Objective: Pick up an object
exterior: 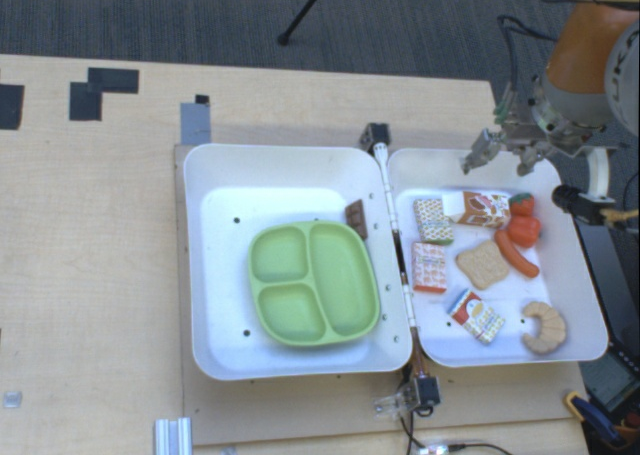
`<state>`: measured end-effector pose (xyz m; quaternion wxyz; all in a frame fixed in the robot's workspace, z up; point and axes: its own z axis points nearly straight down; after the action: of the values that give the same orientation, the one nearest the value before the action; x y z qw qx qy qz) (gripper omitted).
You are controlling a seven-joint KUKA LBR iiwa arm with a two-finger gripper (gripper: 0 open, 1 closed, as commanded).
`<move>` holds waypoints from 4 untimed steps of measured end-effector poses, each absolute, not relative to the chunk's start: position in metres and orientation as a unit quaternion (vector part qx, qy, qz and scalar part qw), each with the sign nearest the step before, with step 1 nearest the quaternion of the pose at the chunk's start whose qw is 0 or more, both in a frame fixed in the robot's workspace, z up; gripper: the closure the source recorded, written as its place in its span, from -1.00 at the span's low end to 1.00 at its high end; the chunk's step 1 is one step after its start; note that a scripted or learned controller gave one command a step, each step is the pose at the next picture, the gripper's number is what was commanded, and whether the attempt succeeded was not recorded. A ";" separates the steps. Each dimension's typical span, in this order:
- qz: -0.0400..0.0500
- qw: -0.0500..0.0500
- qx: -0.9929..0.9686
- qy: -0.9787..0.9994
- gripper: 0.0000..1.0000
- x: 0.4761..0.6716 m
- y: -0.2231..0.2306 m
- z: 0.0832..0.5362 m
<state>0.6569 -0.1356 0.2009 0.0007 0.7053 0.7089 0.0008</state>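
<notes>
My gripper (502, 158) hangs open over the far edge of the right bin (590, 328), with nothing between its spread fingers. Below it in the bin lie a printed snack packet (486, 208), a red tomato (523, 229) and an orange sausage-like piece (518, 256). A slice of bread (483, 265), a patterned packet (432, 218), a red and white packet (430, 268), a small colourful box (477, 315) and a croissant (545, 327) are spread through the rest of the bin. The snack packet is nearest the fingers, just in front of them.
The left bin (215, 253) holds a green divided plate (312, 283) and a small brown item (355, 213) by its right wall. The arm's orange band (590, 43) rises at the right. Black cables (585, 203) run beside the right bin's edge.
</notes>
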 end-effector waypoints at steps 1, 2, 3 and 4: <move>0.006 0.011 0.705 0.709 -1.00 0.628 -0.134 0.111; 0.001 0.001 0.706 0.709 -1.00 0.591 -0.133 0.097; 0.002 0.003 0.707 0.707 -1.00 0.509 -0.105 0.087; 0.003 0.004 0.706 0.708 1.00 0.510 -0.104 0.098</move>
<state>0.5103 -0.1044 0.0976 0.0044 0.7064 0.7078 0.0035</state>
